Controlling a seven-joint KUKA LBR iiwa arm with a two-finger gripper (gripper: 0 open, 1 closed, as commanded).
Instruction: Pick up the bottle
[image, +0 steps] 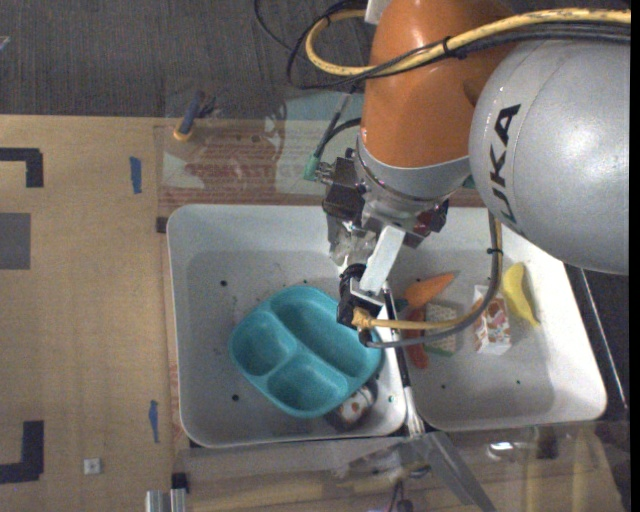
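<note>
One bottle (350, 408) part-hidden by teal tray (290, 360) (axis unclear) | gripper (345, 250): state unreadable

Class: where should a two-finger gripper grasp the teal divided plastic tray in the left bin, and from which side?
Probably the raised rim at the teal tray's left edge, from above, one finger inside a compartment, one outside. The tray looks too wide to span; bare bin floor lies beside that edge.

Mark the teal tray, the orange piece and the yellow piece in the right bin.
teal tray (290, 362), camera view, its middle ridge.
orange piece (432, 288), camera view, its middle.
yellow piece (518, 292), camera view, its middle.
</note>
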